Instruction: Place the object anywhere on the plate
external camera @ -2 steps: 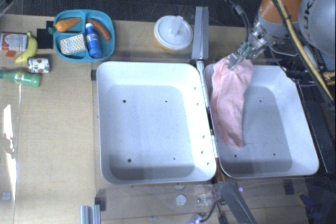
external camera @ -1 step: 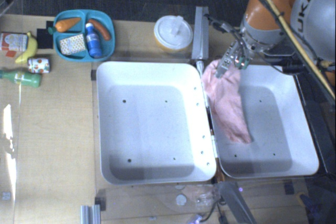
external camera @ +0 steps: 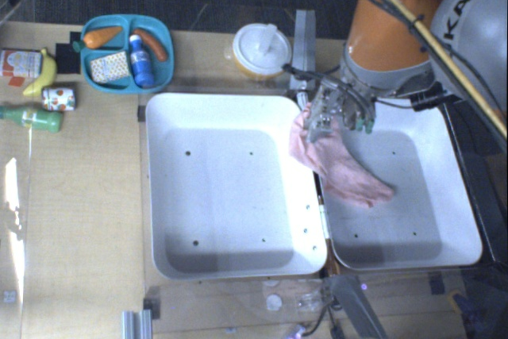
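Camera view from above. The two-finger gripper [external camera: 340, 120] of the grey arm hangs over the inner edge of the right shallow white bin [external camera: 432, 246], pinching the upper end of one soft pink cloth [external camera: 343, 167]. The cloth trails from the fingers, its long axis running down and to the right, its lower end resting on that bin's floor. One left white bin [external camera: 226, 194] lies beside it. One turquoise divided plate [external camera: 163, 36], holding small toy items, sits on the bench far to the upper left of the gripper, past the left bin.
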Tool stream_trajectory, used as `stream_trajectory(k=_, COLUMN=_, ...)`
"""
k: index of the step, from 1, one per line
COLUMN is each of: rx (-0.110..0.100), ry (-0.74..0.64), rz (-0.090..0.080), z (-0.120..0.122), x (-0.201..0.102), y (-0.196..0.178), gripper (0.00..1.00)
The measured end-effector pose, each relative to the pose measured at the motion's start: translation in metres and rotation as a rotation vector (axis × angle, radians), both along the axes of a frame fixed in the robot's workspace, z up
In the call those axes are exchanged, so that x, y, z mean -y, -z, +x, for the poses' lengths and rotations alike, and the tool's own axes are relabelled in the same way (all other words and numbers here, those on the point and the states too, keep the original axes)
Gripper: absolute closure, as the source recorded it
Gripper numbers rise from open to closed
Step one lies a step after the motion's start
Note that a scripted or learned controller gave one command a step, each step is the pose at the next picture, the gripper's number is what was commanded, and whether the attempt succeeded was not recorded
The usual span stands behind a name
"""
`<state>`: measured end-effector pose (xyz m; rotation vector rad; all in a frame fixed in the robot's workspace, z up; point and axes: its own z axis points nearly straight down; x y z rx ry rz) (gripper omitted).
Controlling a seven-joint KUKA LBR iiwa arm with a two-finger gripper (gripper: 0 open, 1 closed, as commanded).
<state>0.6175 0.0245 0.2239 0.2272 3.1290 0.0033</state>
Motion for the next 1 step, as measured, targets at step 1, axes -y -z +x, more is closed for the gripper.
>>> stream_trajectory(k=1, rx=0.0, ry=-0.146, rz=0.0, z=-0.026, x=-0.0333, y=0.0004, gripper=1.0)
